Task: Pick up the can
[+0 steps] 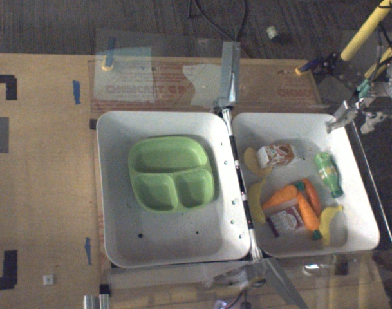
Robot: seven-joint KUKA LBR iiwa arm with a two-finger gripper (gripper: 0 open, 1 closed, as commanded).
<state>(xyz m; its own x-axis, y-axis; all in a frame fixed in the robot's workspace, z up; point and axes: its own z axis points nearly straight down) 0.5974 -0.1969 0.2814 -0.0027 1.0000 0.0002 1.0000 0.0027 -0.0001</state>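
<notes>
My gripper (350, 110) sits at the right bin's (366, 201) back corner, can't tell the finger state. The small white-and-red labelled can (277, 154) lies sideways near that bin's back-left.

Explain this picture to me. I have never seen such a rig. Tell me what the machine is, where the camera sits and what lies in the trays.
One camera is fixed above a wooden bench and looks down at a slant. On the bench are two shallow white bins. The left bin holds a green divided plate. The right bin holds toy groceries: a small can lying on its side, a green bottle, carrots, a banana and a red and white packet.

The machine is a robot arm that reaches in from the right. The metal part at the right bin's far corner looks like its gripper. It is apart from the can and holds nothing that I can see.
</notes>
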